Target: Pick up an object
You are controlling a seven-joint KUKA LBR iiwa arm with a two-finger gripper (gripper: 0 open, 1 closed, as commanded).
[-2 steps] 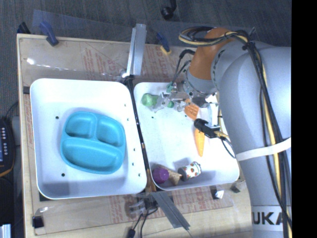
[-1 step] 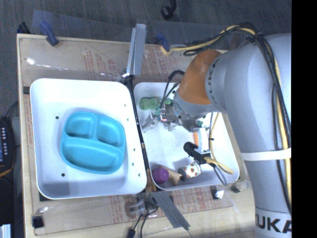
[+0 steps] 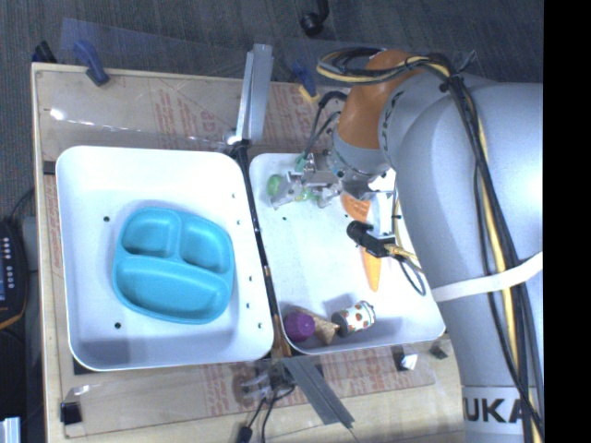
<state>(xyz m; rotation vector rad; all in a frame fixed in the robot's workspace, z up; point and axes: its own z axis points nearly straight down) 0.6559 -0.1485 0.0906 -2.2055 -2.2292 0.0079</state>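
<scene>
Gripper [image 3: 300, 185] over right bin [image 3: 305, 275], fingers' state indiscernible.
Green object [image 3: 276, 186] beside gripper: small, rounded, partly hidden.

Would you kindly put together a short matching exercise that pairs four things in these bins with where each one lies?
Things:
1. blue divided tray
2. green object
3. purple object
4. orange carrot-shaped object

Places:
A. near corner of the right bin, by the divider
B. middle of the left bin
C. far end of the right bin, beside the hand
D. right side of the right bin, under the arm's cables

Pairs: 1-B, 2-C, 3-A, 4-D
</scene>
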